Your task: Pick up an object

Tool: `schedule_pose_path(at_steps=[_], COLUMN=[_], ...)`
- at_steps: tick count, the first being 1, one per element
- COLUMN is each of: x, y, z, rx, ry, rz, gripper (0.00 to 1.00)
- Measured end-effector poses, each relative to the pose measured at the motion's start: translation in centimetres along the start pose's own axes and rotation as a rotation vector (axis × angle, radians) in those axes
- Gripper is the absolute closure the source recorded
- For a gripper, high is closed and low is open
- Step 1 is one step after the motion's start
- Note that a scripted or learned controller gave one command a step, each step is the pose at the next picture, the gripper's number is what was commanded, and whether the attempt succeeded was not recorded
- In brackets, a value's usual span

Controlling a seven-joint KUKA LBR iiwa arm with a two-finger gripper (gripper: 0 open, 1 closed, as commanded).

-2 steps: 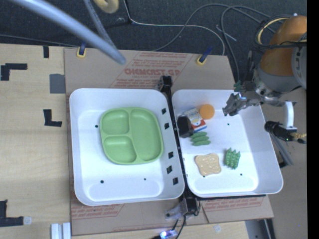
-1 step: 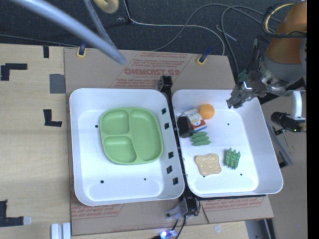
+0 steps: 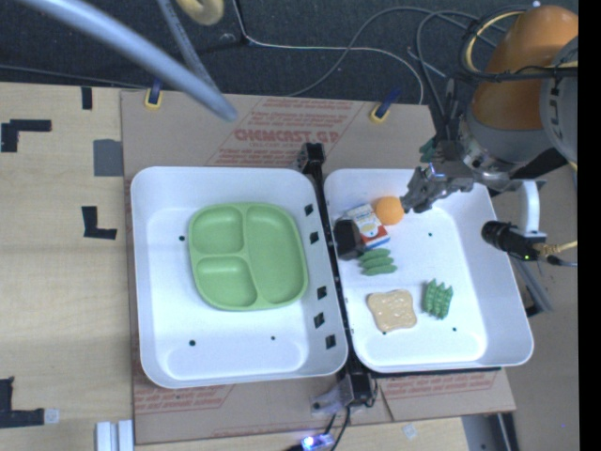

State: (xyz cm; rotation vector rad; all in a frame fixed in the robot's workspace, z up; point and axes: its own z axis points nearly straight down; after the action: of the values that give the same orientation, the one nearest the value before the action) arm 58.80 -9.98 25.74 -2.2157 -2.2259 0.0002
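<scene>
In the right bin (image 3: 488, 341) lie an orange ball (image 3: 388, 209), a small carton (image 3: 367, 227) with a red and blue label, a green pea pod (image 3: 378, 264), a slice of toast (image 3: 392, 310) and a bumpy green vegetable piece (image 3: 438, 299). My gripper (image 3: 420, 195) hangs low over the bin's upper part, its tips right beside the orange ball on that ball's right. Nothing shows between its tips.
The left bin (image 3: 160, 346) holds a green divided plate (image 3: 248, 255). A black clip-lined divider (image 3: 326, 252) runs between the bins. Cables trail over the dark surface behind, and a black camera part (image 3: 507, 238) juts over the right bin's right rim.
</scene>
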Motion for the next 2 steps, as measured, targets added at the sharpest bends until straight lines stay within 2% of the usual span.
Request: schedule_pose_path(at_steps=[1, 2], x=[4.2, 8.1], y=[-2.2, -4.6], z=[-0.1, 1.3], rx=[0.002, 0.004], ry=[0.0, 0.0], rz=[0.002, 0.001], gripper=[1.0, 1.0])
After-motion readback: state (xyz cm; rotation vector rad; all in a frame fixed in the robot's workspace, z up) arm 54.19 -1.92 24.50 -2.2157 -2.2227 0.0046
